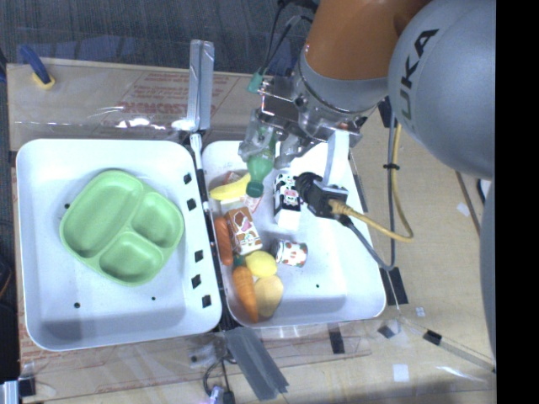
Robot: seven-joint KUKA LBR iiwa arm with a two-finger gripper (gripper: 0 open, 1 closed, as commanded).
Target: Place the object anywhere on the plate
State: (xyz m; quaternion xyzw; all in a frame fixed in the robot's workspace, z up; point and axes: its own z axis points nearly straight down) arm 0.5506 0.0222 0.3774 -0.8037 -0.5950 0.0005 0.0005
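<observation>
A green divided plate (124,224) lies in the left bin (50,310). My gripper (271,151) hangs over the back of the right bin (337,284), far to the right of the plate. A green bottle-like object (260,167) stands upright between its two pale fingers (252,141), and the fingers are closed against it. The object's lower end sits just above the pile of toy food. The arm's wrist hides the top of the object.
The right bin's left side holds a yellow banana (229,192), a printed carton (244,230), a carrot (243,286), a lemon (262,264), a small can (292,253) and a cow-patterned carton (288,199). A divider wall (202,225) separates the bins.
</observation>
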